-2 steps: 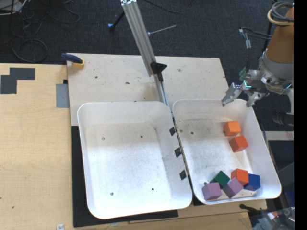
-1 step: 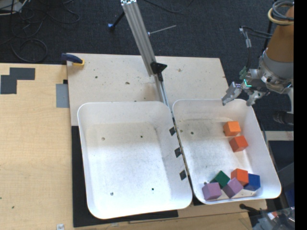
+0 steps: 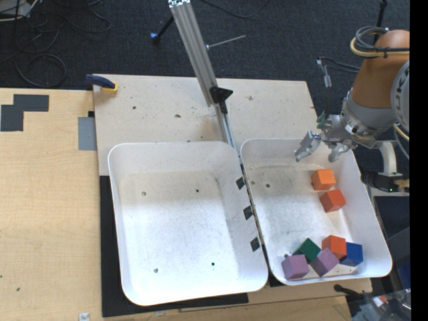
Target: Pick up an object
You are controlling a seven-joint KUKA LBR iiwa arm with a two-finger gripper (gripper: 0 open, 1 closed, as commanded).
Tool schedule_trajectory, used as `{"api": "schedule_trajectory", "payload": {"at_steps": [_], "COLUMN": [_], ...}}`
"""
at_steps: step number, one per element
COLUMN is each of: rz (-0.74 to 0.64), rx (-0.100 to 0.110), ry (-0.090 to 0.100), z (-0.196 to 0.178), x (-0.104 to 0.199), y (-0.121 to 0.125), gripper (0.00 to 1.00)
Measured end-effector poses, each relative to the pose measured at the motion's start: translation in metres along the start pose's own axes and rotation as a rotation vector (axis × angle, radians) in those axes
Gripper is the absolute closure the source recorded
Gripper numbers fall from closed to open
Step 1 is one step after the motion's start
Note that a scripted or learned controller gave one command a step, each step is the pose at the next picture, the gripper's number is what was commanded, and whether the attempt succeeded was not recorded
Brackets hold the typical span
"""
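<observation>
My gripper (image 3: 319, 149) hangs over the far edge of the right bin (image 3: 281, 209), fingers spread open and nothing between them. Just below it and slightly to the right lie two orange blocks: one (image 3: 324, 178) closest to the fingers, another darker one (image 3: 332, 200) beneath it. In the bin's near right corner sits a cluster: a green block (image 3: 309, 249), an orange block (image 3: 334, 245), a blue block (image 3: 353, 253) and two purple blocks (image 3: 295, 267) (image 3: 324, 261).
The left bin (image 3: 134, 179) lies beside the right one, parted by a rim with black clips (image 3: 247, 212). A slanted aluminium bar (image 3: 197, 52) rises behind the bins. A blue and yellow clamp (image 3: 101, 82) sits at the bench's far left corner.
</observation>
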State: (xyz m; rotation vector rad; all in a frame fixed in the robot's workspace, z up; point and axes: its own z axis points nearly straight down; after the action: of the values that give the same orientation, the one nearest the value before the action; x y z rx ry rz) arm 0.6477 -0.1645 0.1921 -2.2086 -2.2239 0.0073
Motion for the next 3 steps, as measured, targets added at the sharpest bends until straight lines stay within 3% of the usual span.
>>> {"api": "schedule_trajectory", "payload": {"at_steps": [2,3], "rz": [-0.001,-0.002], "rx": [-0.006,-0.006], "ry": [-0.001,-0.002], "z": [0.103,0.091], "x": [0.001,0.001], "y": [0.009,0.01], "gripper": [0.0,1.0]}}
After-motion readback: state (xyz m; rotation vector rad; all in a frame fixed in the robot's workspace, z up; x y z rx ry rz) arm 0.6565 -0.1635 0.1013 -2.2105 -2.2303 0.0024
